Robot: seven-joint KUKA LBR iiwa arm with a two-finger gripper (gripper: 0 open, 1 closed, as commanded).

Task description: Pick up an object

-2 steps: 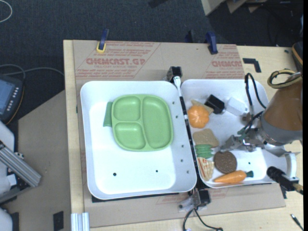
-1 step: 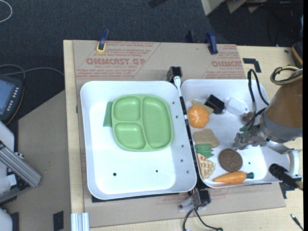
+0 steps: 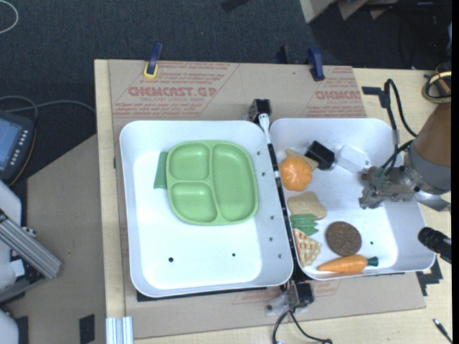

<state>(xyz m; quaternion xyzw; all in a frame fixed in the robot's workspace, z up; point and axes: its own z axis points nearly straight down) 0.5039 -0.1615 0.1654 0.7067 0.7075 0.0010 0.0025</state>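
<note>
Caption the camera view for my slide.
Gripper over the right bin, which holds an orange, cookie and carrot; green divided plate in the left bin.

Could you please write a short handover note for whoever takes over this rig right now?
End effector: over the right side of the right bin, with nothing visibly held.
Things: the right bin holds an orange fruit, a tan biscuit, a pea pod, a waffle slice, a brown disc and a carrot. The left bin holds a green divided plate.
Done: no object looks lifted yet.
Left: pick up one object. The brown disc looks nearest to the end effector.
</note>
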